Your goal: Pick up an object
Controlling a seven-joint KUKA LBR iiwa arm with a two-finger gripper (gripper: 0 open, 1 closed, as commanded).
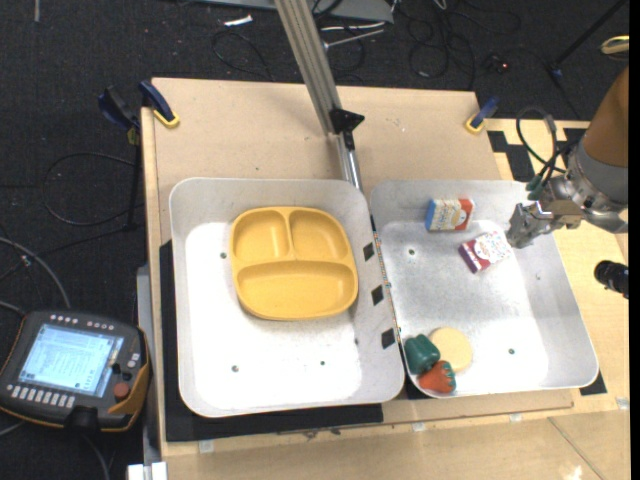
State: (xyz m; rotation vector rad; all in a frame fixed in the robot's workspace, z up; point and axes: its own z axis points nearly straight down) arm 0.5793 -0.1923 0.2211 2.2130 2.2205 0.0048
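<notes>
My gripper (521,226) hangs over the right bin's (500,368) upper right part, just right of a small red and white packet (485,250). A blue, white and orange carton (448,213) lies further left near the bin's back. At the bin's front left corner sit a green piece (421,349), a red piece (437,376) and a pale yellow round piece (453,346). Nothing shows between the fingers.
The left bin (270,368) holds a yellow divided plate (293,263). A metal pole (310,48) slants from the top of the view down to the gap between the bins. A teach pendant (70,368) lies on the floor at lower left.
</notes>
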